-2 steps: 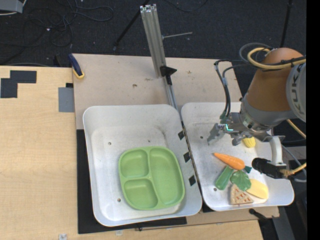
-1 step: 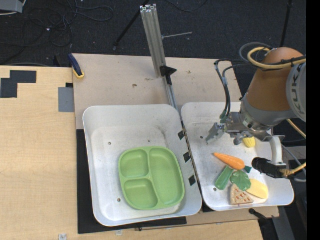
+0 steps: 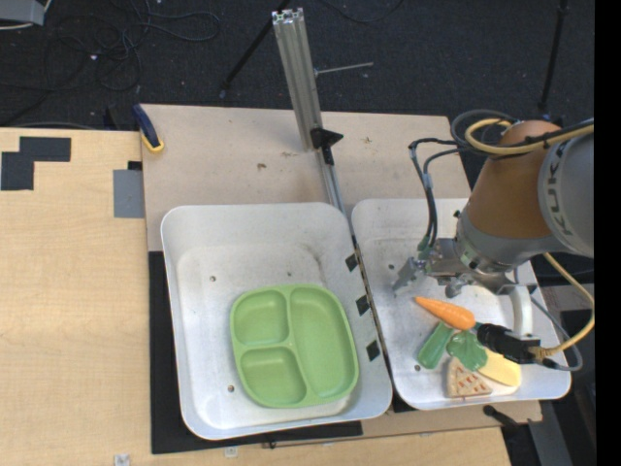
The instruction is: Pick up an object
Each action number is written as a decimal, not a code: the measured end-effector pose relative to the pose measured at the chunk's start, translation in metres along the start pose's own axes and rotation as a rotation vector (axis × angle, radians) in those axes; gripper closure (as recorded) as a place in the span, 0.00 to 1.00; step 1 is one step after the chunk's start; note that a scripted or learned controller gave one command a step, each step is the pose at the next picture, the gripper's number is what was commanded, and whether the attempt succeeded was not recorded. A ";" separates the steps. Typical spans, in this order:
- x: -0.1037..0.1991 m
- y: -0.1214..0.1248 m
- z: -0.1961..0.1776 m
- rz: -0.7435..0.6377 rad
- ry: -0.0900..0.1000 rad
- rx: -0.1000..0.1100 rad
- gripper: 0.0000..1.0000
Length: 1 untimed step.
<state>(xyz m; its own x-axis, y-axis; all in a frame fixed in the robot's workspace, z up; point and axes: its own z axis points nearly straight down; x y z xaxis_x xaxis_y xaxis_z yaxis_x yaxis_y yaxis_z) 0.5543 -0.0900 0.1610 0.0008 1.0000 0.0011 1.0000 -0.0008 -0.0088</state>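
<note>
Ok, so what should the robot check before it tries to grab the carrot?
1. Carrot in plain sight in the right bin: ok.
2. Carrot free of other toys: not ok, the green toy sits against its lower end.
3. Pincer over the carrot: cannot tell, the arm covers most of it.
4. Pincer open: cannot tell.
5. Green tray out of the way in the left bin: ok.
</note>
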 end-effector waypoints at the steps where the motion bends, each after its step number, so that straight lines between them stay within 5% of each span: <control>1: -0.003 0.000 0.044 0.000 0.000 0.000 0.00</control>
<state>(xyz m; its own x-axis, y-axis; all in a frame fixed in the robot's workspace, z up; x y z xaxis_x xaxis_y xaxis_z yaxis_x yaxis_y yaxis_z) 0.5535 -0.0927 0.1168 0.0008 1.0000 0.0013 1.0000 -0.0008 -0.0085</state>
